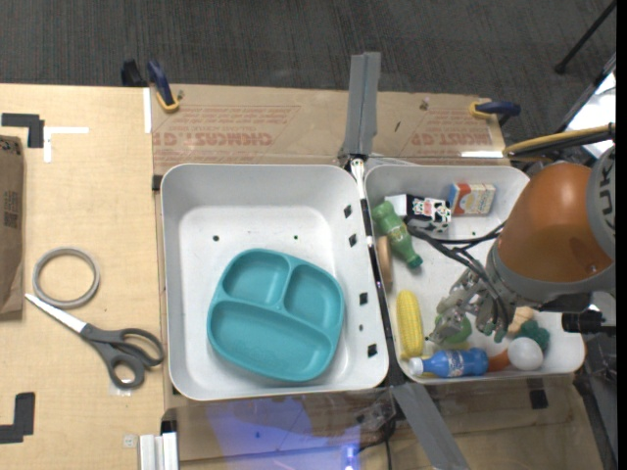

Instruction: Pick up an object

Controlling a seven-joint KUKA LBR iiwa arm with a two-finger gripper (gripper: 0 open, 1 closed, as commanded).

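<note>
The arm (pixel 578 233) is grey, with a broad, rounded orange band (pixel 551 225) above the wrist. Thin black cables (pixel 460 253) trail from it. The hand (pixel 468 313) is a cluster of dull metal linkages and slender fingers.

My light wooden bench (pixel 88 380) meets dark grey carpet floor (pixel 294 18) along its far edge, a flattened brown cardboard sheet (pixel 255 130) clamped there by blue clips (pixel 162 84), with grey-handled steel scissors (pixel 108 346) near its left edge.

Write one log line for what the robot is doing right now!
gripper: low in right bin | near: corn, blue bottle | grasp: unconfirmed
</note>
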